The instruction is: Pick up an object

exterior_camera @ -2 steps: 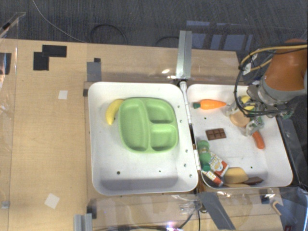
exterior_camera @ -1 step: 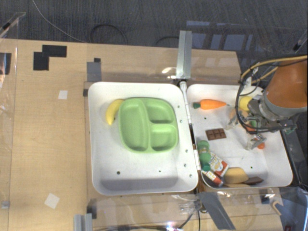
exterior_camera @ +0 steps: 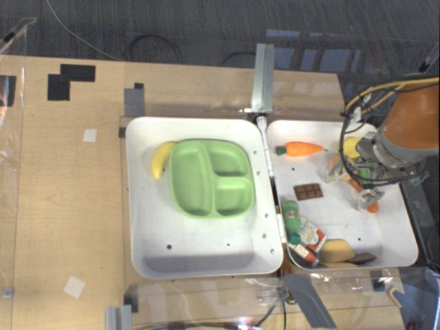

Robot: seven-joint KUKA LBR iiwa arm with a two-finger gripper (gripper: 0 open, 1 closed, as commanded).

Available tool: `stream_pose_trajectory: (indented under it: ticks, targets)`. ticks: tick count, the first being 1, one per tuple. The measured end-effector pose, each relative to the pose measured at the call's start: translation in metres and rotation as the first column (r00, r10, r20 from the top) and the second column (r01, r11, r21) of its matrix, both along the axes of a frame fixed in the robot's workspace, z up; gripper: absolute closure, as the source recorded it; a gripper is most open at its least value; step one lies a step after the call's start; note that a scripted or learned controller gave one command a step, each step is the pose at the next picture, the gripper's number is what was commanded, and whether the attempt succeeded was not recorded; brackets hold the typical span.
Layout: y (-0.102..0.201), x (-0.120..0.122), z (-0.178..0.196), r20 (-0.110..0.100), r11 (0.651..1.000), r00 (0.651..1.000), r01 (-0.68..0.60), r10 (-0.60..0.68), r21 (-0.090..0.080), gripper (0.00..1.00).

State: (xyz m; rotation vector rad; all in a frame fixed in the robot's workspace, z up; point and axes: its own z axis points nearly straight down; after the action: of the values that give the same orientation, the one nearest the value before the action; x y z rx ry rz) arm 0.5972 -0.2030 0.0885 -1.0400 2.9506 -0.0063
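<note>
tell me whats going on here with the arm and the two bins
A grey and orange robot arm reaches in over the right bin, its gripper low near that bin's far right side. Nothing can be seen held in it. The right bin holds a carrot, a chocolate bar, a yellow item by the arm and a pile of small items at the near edge. The left bin holds a green divided plate and a banana.
</note>
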Motion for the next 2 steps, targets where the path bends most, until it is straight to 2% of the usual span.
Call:
stream_pose_trajectory:
  ticks: [2]
  targets:
    - [-0.001, -0.017, 0.001, 0.004, 0.998, 0.998, -0.056, 0.056, -0.003, 0.0]
